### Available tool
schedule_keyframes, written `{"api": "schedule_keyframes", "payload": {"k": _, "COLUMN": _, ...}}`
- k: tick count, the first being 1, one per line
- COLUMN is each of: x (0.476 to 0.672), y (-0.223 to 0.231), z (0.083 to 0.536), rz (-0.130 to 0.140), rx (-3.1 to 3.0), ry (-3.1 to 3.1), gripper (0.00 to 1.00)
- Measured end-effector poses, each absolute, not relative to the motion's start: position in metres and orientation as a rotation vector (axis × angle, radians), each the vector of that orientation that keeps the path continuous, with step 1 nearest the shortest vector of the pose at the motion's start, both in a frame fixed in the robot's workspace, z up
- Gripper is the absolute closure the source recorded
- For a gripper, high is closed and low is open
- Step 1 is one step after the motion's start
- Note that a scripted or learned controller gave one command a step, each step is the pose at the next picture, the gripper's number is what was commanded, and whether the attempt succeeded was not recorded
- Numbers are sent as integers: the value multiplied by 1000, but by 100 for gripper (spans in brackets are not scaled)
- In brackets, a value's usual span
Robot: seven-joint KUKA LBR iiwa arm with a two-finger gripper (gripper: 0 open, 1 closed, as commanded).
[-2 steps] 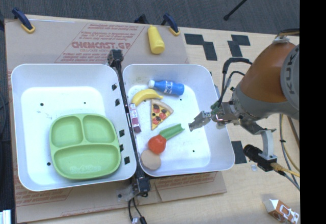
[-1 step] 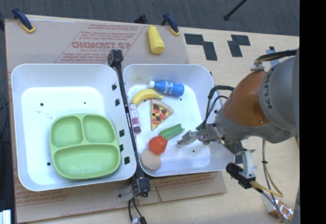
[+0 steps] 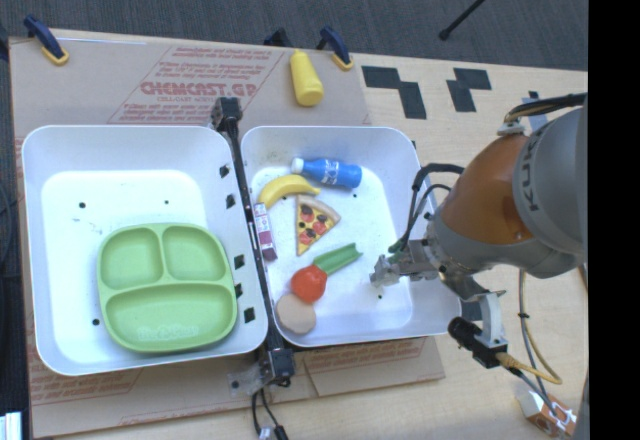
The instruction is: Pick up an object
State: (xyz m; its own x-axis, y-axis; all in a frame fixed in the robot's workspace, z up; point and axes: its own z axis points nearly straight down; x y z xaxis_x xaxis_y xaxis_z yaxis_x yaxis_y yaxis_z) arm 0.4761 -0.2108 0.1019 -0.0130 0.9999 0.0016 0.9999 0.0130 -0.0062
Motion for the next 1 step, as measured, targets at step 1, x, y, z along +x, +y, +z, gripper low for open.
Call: {"api": "schedule_keyframes", "payload": {"k": 1, "x": 478, "y": -148, "z": 303, "rz": -2, "rx": -2216, "ry": -2232, "gripper": 100}}
